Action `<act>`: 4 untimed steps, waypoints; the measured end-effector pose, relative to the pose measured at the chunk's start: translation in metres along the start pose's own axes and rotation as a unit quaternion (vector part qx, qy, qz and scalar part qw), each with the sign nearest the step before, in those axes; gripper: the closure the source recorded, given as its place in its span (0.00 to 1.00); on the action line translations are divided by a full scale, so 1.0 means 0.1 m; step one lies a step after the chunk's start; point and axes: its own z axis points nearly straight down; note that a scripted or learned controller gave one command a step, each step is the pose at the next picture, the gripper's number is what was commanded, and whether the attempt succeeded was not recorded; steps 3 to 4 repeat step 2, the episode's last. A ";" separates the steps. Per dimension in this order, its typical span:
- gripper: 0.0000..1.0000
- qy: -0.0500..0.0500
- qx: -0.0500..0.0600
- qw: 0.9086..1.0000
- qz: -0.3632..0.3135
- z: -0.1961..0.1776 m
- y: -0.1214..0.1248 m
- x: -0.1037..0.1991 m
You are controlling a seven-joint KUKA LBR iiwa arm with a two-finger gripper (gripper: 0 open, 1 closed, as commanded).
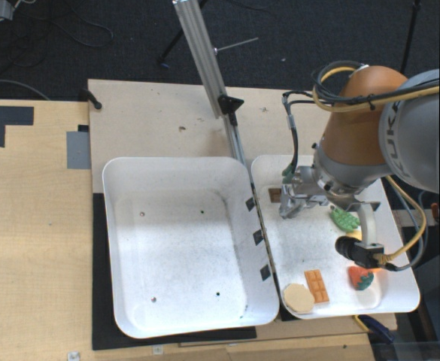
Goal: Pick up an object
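Right bin [276, 235] as my reference; I see the hand [293, 201] low over its upper left part, whether clenched or released I cannot tell; green object [345, 219] at the bin's middle right, just beside the wrist; orange waffle piece [316, 285] and tan round piece [298, 298] touching at its lower left; red object [360, 277] at lower right; left bin [122, 194] adjoining on the worktop [152, 119].

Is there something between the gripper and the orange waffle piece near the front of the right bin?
Nothing visible stands in the way. The gripper hangs over the far part of the right bin; the orange waffle piece lies toward the near edge beside a round beige piece, with bare bin floor between.
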 end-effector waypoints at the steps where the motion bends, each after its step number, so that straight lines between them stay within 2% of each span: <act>1: 1.00 0.000 -0.001 1.000 0.000 -0.11 -0.09 0.46; 2: 1.00 0.000 0.001 1.000 0.000 -0.07 -0.35 0.97; 4: 1.00 0.000 0.001 1.000 0.000 -0.07 -0.35 0.97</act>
